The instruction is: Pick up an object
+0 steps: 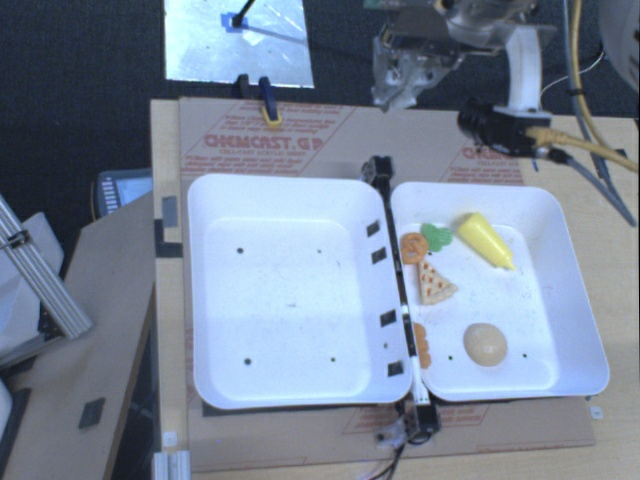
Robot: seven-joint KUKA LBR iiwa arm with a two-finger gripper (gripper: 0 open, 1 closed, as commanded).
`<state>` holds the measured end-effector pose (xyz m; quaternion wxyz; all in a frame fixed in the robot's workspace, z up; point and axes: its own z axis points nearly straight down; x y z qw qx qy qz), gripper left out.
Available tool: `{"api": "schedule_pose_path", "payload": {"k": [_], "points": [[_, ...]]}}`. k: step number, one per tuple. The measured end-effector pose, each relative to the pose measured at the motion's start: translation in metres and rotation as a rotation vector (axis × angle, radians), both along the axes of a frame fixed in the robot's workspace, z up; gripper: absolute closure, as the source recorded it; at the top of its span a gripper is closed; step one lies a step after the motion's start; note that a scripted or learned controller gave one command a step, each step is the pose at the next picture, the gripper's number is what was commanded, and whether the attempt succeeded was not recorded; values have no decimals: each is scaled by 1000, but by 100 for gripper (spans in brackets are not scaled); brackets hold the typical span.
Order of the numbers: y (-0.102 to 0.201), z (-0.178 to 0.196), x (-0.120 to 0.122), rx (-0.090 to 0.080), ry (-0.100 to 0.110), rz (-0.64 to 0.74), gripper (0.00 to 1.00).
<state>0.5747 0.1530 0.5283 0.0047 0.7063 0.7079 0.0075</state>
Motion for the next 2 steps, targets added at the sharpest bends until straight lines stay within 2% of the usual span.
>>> {"api": "schedule_pose_path", "payload": {"k": [1,2], "points": [[70,8,-5,-1,14,8,100],[-13,-102,-33,-8,27,-8,100]]}}
